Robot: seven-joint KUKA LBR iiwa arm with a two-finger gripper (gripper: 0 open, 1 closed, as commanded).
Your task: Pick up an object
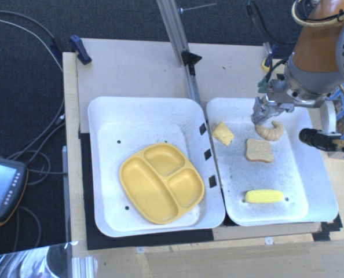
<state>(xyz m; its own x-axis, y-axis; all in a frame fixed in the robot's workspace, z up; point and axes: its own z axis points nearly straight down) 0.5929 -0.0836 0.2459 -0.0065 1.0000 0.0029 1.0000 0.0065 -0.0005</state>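
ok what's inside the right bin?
In the right bin: cheese wedge, bread slice, corn cob, croissant. The gripper covers the croissant's upper left end.

Left bin (102,120): on the surface (137,68), touching the right bin along its inner edge.
Right bin (317,184): on the surface, right of the left bin.
Divided plate (161,182): in the left bin, toward its near right part.
Cheese wedge (223,134): in the right bin, by its left wall, far half.
Croissant (270,132): in the right bin, far half, right of the cheese wedge.
Bread slice (259,150): just in front of the croissant, near the bin's middle.
Corn cob (264,197): in the right bin, near edge, well in front of the bread slice.
Tool (263,116): above the right bin's far part, at the croissant's left end.
Arm (319,45): reaching in from the right, behind the right bin.
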